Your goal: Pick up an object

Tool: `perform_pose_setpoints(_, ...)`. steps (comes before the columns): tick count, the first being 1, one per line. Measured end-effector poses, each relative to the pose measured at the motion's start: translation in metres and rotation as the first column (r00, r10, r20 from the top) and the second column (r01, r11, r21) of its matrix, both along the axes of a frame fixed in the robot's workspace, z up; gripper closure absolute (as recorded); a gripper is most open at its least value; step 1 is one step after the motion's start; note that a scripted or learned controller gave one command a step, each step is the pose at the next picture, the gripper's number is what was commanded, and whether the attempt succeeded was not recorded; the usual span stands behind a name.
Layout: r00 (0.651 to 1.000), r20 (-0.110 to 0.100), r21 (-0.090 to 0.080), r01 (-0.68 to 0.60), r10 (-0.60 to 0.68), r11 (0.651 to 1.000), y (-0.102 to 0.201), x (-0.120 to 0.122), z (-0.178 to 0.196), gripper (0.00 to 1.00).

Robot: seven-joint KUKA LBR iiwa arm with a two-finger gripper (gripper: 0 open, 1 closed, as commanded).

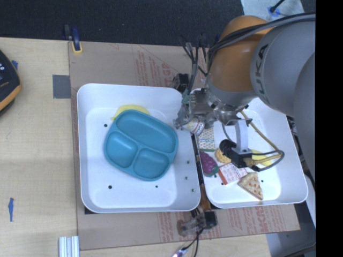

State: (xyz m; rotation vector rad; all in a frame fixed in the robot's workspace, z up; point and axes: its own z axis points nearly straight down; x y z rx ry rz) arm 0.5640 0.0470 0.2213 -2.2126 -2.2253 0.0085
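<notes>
The grey arm with its orange band reaches in from the right, and my gripper [194,123] hangs over the near-left corner of the right bin [284,197], by the wall between the two bins. Under and beside it lie several small items: a patterned packet [206,138], a purple piece [208,165], a yellow round toy [222,155], a red and white packet [231,173] and a toast-like triangle [251,185]. The arm's body hides the finger gap. A blue divided plate [140,145] lies in the left bin [91,191] on top of a yellow object [130,110].
A black and yellow cable [257,158] loops across the right bin. Both bins rest on a brown cardboard sheet [134,58] on the wooden bench. A dark and orange device [6,79] sits at the far left edge.
</notes>
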Motion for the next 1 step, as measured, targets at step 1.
perform_pose_setpoints(1, 1.000, 0.001, 0.001, 0.003, -0.003, 1.000, -0.0355, -0.0496, 0.0423, 1.00)
